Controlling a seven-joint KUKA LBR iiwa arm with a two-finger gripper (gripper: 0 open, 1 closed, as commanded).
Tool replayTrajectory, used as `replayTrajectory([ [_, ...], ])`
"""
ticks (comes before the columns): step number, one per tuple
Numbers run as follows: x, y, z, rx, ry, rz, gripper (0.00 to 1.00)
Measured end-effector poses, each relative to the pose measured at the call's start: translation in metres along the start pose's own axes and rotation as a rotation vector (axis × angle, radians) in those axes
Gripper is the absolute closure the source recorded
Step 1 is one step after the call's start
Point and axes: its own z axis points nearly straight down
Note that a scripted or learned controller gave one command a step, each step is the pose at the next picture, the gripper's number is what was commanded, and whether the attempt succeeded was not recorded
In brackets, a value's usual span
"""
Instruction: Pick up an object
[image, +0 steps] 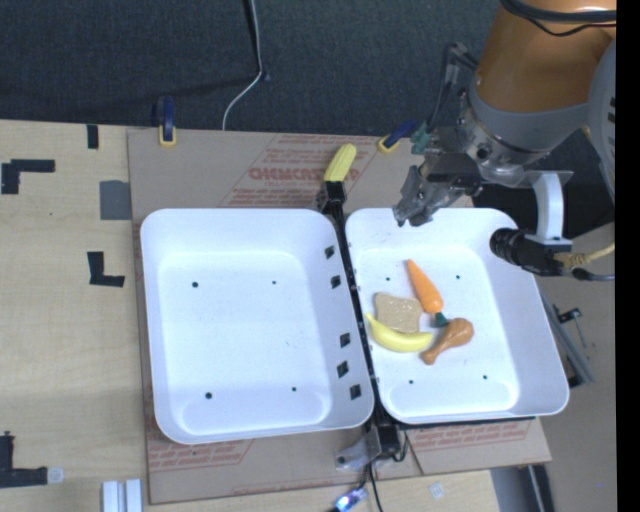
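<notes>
The right bin (520, 360) holds an orange carrot (424, 285), a tan slice of bread (399, 312), a yellow banana (397, 338) and a brown drumstick (449, 339), all bunched near its middle. My gripper (414, 209) hangs above the bin's back left part, raised well above the carrot and a little behind it. Nothing shows between its dark fingers.
The left bin (240, 400) sits beside the right one, with black clips along the shared wall (348, 310). A yellow-handled clamp (338, 170) stands at the back between the bins. A black cylinder (520, 250) on the arm overhangs the right bin's back right rim.
</notes>
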Motion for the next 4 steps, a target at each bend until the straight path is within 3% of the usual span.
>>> replayTrajectory([
  [1,-0.051,-0.035,0.079,0.007,-0.002,0.013,1.00],
  [2,-0.009,-0.046,-0.002,-0.007,0.000,0.003,1.00],
  [3,0.015,-0.075,0.027,0.003,-0.001,0.006,1.00],
  [4,-0.061,-0.072,0.038,0.001,-0.002,0.011,1.00],
])
